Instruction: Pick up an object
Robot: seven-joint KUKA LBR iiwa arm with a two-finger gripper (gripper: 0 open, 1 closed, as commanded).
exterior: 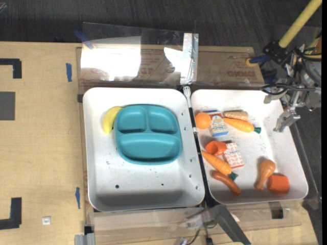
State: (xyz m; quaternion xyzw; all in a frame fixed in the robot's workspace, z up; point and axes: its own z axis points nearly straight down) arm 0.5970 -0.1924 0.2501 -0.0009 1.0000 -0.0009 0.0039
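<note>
The right bin point(299, 160) holds several toy foods. An orange ball point(203, 120), a small milk carton point(219, 126), a carrot point(241, 125) and a bread roll point(235, 115) lie at its far left. Nearer lie an orange cup point(215, 147), a red-and-white carton point(234, 155), a second carrot point(218, 163) and a sausage point(226, 182). A chicken drumstick point(264, 172) and an orange-red block point(278, 183) sit at the near right. My gripper point(284, 120) hangs over the bin's far right edge, apart from all of them, with nothing visibly in it.
The left bin point(97, 177) bears a teal divided plate point(148, 133) with a yellow banana point(109, 119) tucked at its left. A clear plastic panel point(153, 55) stands behind the bins. A yellow pole point(304, 17) and cables crowd the far right.
</note>
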